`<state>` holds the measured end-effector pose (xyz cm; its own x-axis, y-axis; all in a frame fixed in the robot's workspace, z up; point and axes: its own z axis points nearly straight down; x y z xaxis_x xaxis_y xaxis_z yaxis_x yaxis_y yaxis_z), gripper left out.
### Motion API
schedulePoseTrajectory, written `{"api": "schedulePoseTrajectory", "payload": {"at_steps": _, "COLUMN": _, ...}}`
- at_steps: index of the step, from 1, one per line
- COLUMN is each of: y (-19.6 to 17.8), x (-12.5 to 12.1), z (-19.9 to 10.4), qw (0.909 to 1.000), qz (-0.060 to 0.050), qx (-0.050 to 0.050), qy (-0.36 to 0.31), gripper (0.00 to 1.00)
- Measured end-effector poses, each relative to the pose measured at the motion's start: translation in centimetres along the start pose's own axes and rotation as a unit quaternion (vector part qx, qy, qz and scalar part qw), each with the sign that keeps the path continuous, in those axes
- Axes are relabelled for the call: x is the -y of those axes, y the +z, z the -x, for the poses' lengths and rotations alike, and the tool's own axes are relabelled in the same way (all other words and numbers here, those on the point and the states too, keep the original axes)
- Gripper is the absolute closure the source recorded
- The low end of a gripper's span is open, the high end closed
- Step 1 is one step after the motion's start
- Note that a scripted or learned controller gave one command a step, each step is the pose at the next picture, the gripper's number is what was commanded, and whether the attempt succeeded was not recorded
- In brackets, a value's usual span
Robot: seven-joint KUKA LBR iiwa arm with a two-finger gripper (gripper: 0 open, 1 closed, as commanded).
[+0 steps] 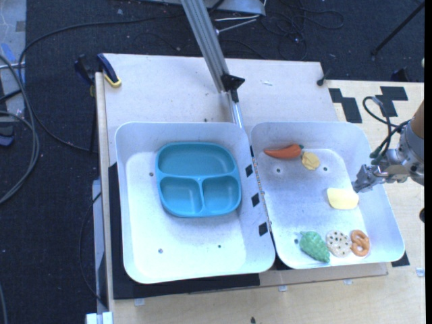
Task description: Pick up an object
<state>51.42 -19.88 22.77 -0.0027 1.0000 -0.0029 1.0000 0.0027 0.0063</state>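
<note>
The yellow block [342, 198] is the closest thing to grab. It lies flat in the right bin [378, 238], near the right wall, w/ nothing on top of it. The gripper [362, 179] is just beside it, up & to the right, at the bin's edge. It holds nothing. Can't tell if the gripper is apart or together, it's too small & dark here.

Other stuff in the same bin: an orange carrot [283, 152] & a small yellow lump [310, 160] near the top, a green leafy toy [314, 245], a round cookie [338, 243] & a pretzel [360, 242] in a row at the bottom. The left bin [135, 248] has a blue tray [199, 179] w/ 3 parts. Both bins sit on the table [169, 86].

Step now, I think: getting close, no grab yet. Next the gripper needs to go a bit left & down so it sits over the block, then drop low & squeeze. The block is near the wall, so it could bump the rim
</note>
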Motion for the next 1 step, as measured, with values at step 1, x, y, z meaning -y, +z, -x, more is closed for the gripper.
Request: {"api": "schedulePoseTrajectory", "payload": {"at_steps": 1, "y": -0.48, "x": -0.2, "z": -6.03, "qw": 1.0, "qz": -0.003, "qx": -0.003, "qy": -0.003, "gripper": 1.0}}
